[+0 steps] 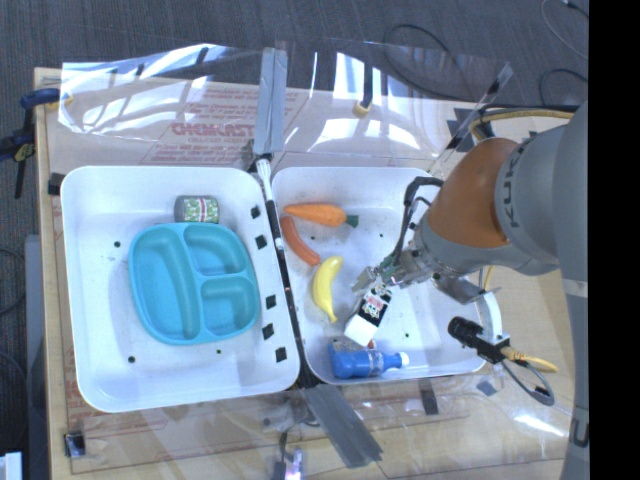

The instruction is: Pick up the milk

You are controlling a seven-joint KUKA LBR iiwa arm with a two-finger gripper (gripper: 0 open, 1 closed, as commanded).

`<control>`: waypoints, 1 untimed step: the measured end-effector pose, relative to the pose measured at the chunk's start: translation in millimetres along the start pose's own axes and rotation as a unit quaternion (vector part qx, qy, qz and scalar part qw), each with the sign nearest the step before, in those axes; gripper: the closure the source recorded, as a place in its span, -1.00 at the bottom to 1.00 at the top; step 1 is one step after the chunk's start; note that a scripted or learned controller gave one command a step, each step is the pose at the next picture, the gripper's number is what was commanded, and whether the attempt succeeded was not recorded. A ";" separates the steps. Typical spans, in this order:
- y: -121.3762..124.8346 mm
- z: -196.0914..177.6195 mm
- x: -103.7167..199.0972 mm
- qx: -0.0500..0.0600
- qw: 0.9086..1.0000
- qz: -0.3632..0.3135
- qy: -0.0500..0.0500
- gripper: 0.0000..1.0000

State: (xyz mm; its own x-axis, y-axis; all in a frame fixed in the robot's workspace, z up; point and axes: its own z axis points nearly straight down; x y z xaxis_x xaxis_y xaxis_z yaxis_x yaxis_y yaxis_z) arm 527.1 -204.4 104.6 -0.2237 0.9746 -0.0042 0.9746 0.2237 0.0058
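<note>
Over the right bin (440, 193) the grey arm reaches in from the right, its gripper (383, 274) low above the bin floor. Whether it is open or closed, I cannot tell from this angle. Just under it lies the milk (368, 315), a small white carton with a dark printed panel, tilted, its top end up near the gripper; I can't say if the two touch. Beside the carton to the left sits a banana (326, 287), and above that a sausage (298, 239) and a carrot (317, 214). A blue bottle (365, 363) lies along the near wall. Across in the left bin (90, 298) rest a turquoise divided plate (193, 282) and a small can (197, 209).
</note>
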 end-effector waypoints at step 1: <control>21.0 -75.0 39.4 0.004 0.998 -0.057 0.003 1.00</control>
State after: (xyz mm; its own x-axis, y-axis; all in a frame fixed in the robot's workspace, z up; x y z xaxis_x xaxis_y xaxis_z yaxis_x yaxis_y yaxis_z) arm 538.3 -161.1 179.5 -0.3333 0.9428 0.0009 0.9428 0.3333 -0.0015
